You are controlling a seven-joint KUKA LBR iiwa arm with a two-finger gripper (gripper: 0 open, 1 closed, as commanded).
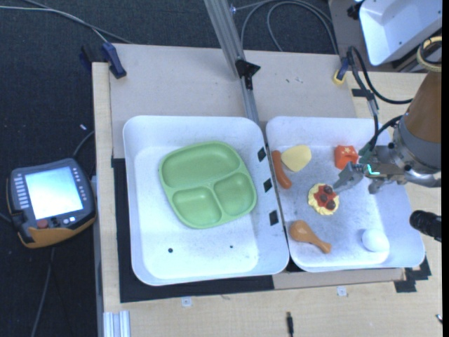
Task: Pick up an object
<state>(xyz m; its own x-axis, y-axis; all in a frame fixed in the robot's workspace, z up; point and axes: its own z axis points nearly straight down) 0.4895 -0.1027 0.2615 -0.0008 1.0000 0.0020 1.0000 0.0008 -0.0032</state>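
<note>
Orange block point(344, 155): just beside gripper point(349, 179)
Jaws: can't tell
Pizza toy point(324, 198): nearest below; centre over it before descending

1. We see a divided plate point(208, 184) in the left bin point(140, 258).
2. In the right bin point(400, 209), a toy sausage point(281, 170) lies leftmost, a drumstick point(309, 235) nearer us, an egg point(374, 241) right of it.
</note>
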